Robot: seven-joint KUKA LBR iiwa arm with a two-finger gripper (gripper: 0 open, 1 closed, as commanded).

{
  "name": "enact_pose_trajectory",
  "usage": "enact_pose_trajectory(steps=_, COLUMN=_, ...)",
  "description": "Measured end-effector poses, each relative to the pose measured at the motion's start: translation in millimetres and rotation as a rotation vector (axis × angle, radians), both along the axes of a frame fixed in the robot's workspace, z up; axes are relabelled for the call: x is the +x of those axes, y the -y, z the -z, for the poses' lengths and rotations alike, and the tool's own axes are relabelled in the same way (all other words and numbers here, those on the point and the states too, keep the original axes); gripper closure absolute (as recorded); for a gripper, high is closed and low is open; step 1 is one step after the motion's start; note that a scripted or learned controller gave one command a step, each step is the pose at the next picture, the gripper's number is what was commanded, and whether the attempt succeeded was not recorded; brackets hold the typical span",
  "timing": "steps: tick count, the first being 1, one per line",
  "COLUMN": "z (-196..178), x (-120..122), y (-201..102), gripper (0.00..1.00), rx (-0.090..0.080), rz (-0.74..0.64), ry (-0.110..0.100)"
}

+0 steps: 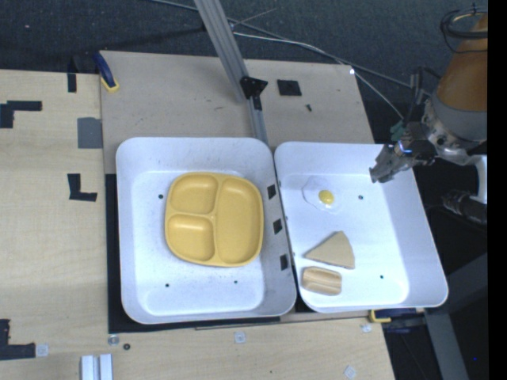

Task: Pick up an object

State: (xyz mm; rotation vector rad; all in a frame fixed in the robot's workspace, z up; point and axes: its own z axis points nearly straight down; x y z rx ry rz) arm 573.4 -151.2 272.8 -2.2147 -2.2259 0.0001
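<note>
The small round white-and-yellow toy fried egg (325, 198) lies in the right-hand shallow white bin (412, 236), a little down-left of the gripper (386, 167) at that bin's upper right rim, its grip impossible to tell.

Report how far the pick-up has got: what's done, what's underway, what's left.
Done: nothing lifted. The fried egg, the wedge-shaped piece and the bread roll all lie on the floor of the right bin; the yellow divided plate sits in the left bin. In hand: the gripper hangs over the right bin's upper right edge, carrying nothing visible. Left: descend onto an item, grasp, lift.
</note>
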Motion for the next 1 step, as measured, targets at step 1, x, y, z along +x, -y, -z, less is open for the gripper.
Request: enact_pose_trajectory(steps=1, z=-1.1, x=-7.9, y=-48.9, gripper=1.00, rx=-0.001, rz=0.000, ry=0.000)
